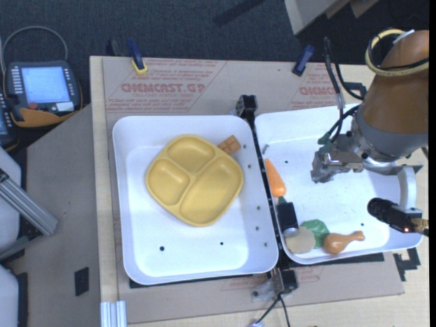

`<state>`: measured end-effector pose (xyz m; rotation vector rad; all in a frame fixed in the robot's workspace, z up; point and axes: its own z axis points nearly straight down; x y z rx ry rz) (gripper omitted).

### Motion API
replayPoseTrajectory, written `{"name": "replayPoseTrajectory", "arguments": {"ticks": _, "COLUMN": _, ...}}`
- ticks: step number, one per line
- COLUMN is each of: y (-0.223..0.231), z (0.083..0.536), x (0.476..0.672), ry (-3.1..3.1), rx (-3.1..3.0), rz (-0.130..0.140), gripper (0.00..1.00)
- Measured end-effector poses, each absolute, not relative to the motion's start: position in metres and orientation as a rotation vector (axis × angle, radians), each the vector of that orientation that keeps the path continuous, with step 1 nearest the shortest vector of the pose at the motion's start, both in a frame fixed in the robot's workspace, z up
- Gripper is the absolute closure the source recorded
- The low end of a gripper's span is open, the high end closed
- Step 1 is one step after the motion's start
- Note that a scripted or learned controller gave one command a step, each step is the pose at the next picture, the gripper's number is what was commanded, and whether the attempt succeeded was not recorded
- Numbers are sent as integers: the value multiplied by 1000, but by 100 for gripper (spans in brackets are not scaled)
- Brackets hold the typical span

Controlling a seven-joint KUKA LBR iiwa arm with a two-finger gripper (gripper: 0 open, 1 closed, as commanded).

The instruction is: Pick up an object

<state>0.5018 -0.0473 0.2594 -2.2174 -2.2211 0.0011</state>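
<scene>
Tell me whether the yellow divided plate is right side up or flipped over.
Right side up. The yellow divided plate lies flat in the left bin, its three compartments facing the camera, with raised ridges between them.

Both bins (136, 251) are white. The divided plate (195, 179) is pale yellow, with a tan block (229, 144) at its edge. The carrot (274, 177) is orange, the drumstick (343, 240) golden brown, the leafy piece (317, 228) green. The tabletop (204, 80) is beige board printed with red lettering.
</scene>
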Motion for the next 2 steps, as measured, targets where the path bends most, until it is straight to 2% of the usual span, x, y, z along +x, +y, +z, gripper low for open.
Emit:
{"name": "replayPoseTrajectory", "arguments": {"ticks": 1, "y": 9, "z": 244, "x": 494, "ry": -2223, "rx": -2214, "rz": 2, "gripper": 100}}
{"name": "replayPoseTrajectory", "arguments": {"ticks": 2, "y": 70, "z": 238, "x": 497, "ry": -2227, "rx": -2214, "rz": -1, "gripper": 100}}
